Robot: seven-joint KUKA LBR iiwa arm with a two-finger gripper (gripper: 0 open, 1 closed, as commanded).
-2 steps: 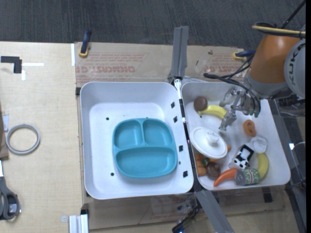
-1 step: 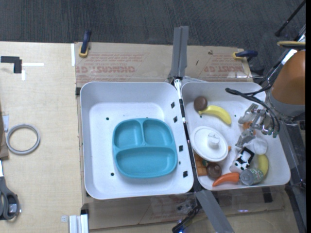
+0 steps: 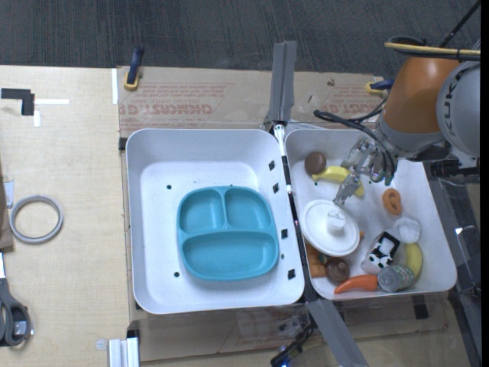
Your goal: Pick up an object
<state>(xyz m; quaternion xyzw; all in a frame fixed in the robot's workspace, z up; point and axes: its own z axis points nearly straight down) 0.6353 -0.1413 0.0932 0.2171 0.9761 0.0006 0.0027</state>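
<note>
- Found the gripper (image 3: pixel 353 183) low over the far half of the right bin (image 3: pixel 441 228), at the end of the grey arm (image 3: pixel 428 102) with its orange band.
- Could not tell from this slanted view whether it was released or clenched; saw nothing plainly held in it.
- Placed its tip just beside the right end of a small banana (image 3: pixel 330 175), close enough to be touching or nearly so.
- Judged the banana the likeliest thing to pick, the task naming no particular one.
- Noted a brown ball (image 3: pixel 315 162) just beside the banana's left end, and a round white lid (image 3: pixel 330 226) near its front side.
- Noted an orange piece (image 3: pixel 392 201) to the right of the gripper, apart from it.
- Saw, farther toward the front edge, a carrot (image 3: pixel 356 284), a black-and-white block (image 3: pixel 380 251), a second banana (image 3: pixel 413 260) and a clear cup (image 3: pixel 394 278), crowded together.
- Saw a blue divided plate (image 3: pixel 227 232) alone in the left bin (image 3: pixel 137 205), well apart from the gripper.
- For a clean grasp, would centre over the banana's middle rather than its tapered end, where it could squirt out.
- Would close across the short width, not along the curve.
- Would keep clear of the brown ball and the lid's rim on the way down, since a nudge could roll the banana aside.
- Would lift straight up and check that the fruit came along before moving off.
</note>
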